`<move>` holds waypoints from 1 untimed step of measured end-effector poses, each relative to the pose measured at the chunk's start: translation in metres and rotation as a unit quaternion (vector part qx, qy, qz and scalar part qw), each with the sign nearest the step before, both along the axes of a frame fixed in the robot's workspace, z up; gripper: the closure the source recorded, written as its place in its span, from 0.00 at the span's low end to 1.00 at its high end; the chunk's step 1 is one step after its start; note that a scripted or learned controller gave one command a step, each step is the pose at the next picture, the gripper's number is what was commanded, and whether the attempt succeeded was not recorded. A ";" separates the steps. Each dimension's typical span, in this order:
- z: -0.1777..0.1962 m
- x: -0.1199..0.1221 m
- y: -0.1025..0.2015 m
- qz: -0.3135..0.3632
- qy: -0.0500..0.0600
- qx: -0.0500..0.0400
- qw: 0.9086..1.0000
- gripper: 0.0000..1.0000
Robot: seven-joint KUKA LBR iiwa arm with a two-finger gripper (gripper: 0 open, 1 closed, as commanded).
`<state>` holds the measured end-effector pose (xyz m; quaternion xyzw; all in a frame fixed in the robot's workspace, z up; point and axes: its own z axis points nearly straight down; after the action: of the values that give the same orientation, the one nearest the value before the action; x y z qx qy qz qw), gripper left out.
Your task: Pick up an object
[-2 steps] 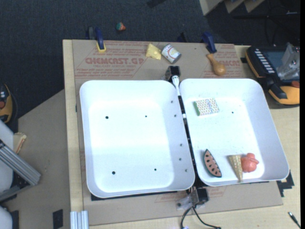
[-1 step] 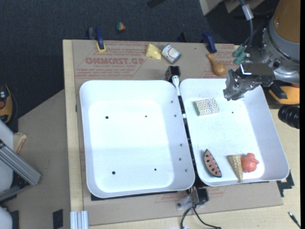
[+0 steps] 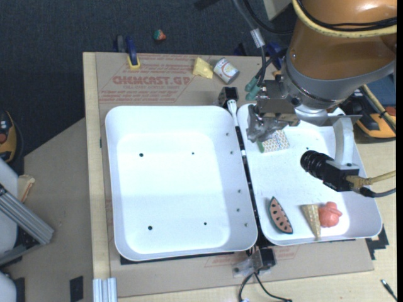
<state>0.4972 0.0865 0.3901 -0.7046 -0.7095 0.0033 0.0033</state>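
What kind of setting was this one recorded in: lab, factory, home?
Probably a robotics lab test bench: a robot arm above the right bin, a matching left bin beside it, toy items like a watermelon slice, dark carpet around.

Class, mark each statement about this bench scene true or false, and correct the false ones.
1. The watermelon slice lies in the right bin. True.
2. The ice cream cone lies in the left bin. False: it lies in the right bin, beside the watermelon slice.
3. The gripper hangs over the right bin. True.
4. The yellow piece lies inside a bin. False: it lies on the bench beyond the bins.
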 end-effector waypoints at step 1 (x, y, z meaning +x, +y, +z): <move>-0.012 -0.019 0.059 0.000 -0.002 0.000 1.000 1.00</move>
<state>0.4780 0.1452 0.3776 -0.7048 -0.7094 0.0014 0.0018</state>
